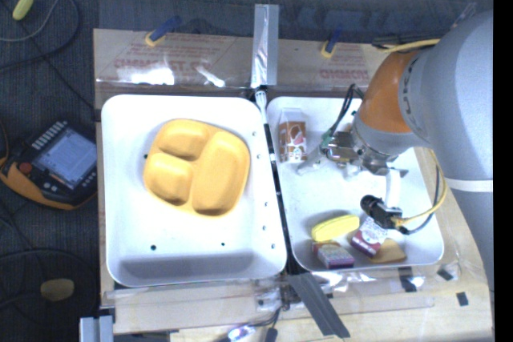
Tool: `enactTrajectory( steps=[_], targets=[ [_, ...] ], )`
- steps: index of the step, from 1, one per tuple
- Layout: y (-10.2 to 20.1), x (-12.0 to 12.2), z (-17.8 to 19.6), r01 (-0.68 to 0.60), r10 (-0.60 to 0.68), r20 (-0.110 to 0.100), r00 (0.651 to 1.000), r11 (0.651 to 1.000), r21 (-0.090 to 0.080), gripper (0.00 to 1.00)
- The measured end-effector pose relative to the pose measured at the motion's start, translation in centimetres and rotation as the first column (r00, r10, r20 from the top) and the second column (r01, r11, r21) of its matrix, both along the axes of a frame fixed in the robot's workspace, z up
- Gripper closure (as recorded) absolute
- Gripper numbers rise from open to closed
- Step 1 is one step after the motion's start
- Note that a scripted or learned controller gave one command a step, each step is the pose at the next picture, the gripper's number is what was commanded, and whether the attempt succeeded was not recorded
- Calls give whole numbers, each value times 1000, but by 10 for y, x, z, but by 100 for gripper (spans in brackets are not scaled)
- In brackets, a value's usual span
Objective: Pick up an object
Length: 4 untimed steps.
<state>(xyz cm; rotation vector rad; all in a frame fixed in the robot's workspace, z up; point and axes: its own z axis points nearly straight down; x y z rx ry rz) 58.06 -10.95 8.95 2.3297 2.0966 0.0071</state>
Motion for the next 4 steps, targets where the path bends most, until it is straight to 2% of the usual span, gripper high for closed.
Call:
enactTrajectory(
  steps=[1,2,3,4],
  targets=[
    [0,0,0,0,0,0,1000,1000,0,0],
    [5,69,-1,-23,23,-6,1000,1000,-2,0],
    [-39,88,45,-57,57,-11,998,998,-3,0],
    [10,68,0,-155,155,-2,988,988,-5,0]
  ],
)
